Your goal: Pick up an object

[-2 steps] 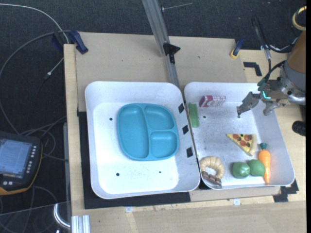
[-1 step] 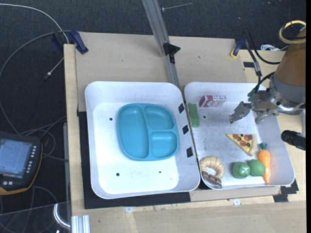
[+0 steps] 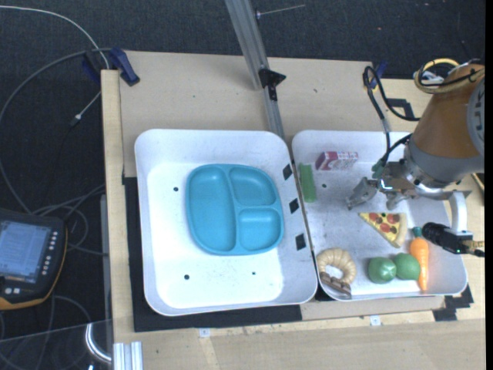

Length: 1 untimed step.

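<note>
Gripper (image 3: pixel 375 193): I see it spread apart, grasping nothing, right bin (image 3: pixel 339 230), mid-right of frame.
Pizza slice (image 3: pixel 384 224): just below the fingertips.
Carton (image 3: pixel 337 159): pink, print unreadable to me.

**Wooden bench on dark carpet**

A pale wooden bench (image 3: pixel 192 91) stands on dark, speckled carpet (image 3: pixel 46 129). Thin white cables (image 3: pixel 46 14) trail across the floor at left, near a handheld control screen (image 3: pixel 27 257). A grey metal post (image 3: pixel 246 29) slants in from above. Blue clamps (image 3: pixel 123 66) grip the bench's far corner. Light is even.
</note>
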Motion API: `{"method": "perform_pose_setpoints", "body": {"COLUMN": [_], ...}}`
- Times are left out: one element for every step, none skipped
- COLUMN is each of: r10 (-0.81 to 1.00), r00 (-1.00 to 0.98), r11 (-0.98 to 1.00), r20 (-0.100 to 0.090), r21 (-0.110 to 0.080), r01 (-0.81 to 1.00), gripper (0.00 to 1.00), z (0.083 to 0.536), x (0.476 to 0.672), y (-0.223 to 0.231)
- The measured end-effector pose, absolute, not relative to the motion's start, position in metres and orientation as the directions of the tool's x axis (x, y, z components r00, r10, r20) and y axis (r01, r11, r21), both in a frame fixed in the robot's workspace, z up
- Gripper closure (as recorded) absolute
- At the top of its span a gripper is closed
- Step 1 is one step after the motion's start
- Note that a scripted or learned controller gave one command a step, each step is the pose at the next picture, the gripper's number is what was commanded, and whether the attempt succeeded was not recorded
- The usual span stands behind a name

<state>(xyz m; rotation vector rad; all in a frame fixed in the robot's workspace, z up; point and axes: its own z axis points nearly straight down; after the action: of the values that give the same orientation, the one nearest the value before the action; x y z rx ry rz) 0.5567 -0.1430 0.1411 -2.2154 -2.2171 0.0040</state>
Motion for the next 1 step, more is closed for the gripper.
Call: {"method": "perform_pose_setpoints", "body": {"r10": [1.000], "r00": [-0.001], "r11": [0.001], "r20": [-0.002], "r21": [0.004], "r01": [1.000], "gripper": [0.00], "z": [0.0939], "x": [0.5587], "y": [-0.1435]}}
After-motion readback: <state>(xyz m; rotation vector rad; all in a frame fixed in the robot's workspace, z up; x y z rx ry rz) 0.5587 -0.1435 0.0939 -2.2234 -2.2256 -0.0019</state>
